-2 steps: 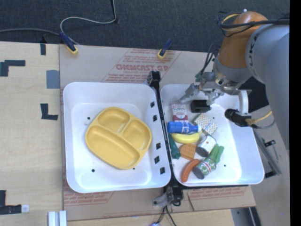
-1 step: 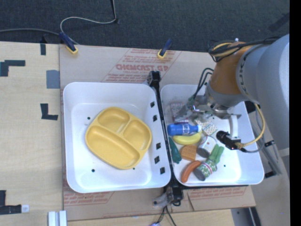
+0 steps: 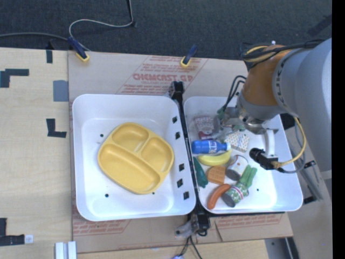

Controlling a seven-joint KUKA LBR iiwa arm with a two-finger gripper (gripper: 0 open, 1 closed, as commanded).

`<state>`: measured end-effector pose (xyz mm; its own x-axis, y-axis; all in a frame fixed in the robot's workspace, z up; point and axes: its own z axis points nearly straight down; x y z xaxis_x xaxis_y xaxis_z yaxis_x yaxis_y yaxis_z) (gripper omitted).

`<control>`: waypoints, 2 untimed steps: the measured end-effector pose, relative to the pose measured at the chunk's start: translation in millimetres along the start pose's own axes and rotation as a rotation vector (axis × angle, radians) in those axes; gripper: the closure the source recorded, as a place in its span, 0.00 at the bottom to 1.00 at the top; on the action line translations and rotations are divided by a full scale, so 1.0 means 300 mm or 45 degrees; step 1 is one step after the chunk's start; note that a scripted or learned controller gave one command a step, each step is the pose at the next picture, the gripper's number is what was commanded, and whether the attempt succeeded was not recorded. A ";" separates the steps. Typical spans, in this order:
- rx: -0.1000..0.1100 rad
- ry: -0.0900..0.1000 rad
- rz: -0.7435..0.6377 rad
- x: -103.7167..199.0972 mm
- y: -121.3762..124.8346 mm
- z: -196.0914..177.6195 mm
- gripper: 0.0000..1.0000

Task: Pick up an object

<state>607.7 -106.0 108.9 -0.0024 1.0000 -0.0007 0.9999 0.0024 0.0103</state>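
Claw [image 3: 229,124], grip state impossible to tell, is hovering just above a glossy blue bottle [image 3: 209,146] and curved yellow banana [image 3: 214,158].

A: What's in the left bin [image 3: 86,161]?
B: A yellow divided tray [image 3: 136,157], lying flat near the middle.
A: And the right bin [image 3: 288,190]?
B: A cluster at its left half: a blue bottle [image 3: 209,146], a banana [image 3: 214,158] just below it, a carrot [image 3: 214,197], a green bottle [image 3: 245,179].
A: The arm [image 3: 280,85]?
B: Upper right of the frame, its gripper [image 3: 229,124] down over the bin's upper part.
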 end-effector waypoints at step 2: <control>0.015 -0.001 0.002 0.028 0.200 0.007 1.00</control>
